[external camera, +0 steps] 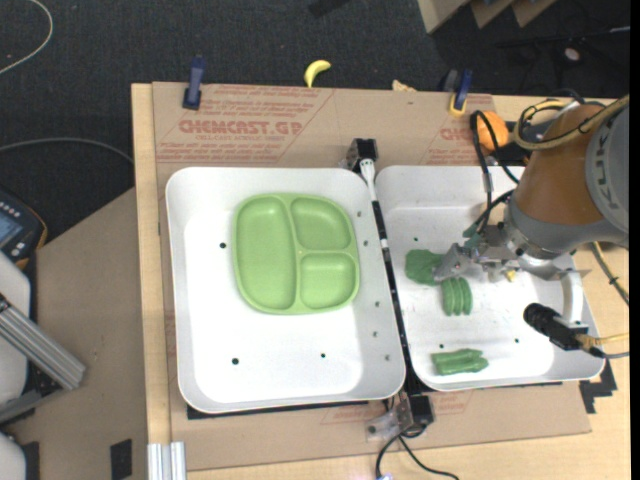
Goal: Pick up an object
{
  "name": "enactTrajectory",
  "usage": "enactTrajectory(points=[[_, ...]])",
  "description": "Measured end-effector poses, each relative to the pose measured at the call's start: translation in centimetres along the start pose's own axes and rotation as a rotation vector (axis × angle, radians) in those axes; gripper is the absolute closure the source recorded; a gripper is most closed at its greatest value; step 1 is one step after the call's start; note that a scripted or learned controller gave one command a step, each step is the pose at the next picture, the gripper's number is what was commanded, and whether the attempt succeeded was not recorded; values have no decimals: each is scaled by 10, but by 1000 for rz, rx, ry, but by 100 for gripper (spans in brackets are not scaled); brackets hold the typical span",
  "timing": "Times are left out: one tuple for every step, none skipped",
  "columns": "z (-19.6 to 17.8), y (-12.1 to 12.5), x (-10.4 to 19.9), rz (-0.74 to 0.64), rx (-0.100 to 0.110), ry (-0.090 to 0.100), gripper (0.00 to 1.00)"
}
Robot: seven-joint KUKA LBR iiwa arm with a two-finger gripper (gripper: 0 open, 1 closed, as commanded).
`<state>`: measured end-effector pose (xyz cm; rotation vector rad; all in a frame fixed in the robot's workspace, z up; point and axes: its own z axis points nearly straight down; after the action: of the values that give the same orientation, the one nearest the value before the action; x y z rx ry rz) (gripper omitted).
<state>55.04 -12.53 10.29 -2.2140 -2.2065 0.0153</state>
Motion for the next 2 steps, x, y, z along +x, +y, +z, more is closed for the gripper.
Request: enactTrajectory(points=[[13, 3, -20, -1, -14, -3, 0], [-44, -37, -33, -1, -18, -5, 0]])
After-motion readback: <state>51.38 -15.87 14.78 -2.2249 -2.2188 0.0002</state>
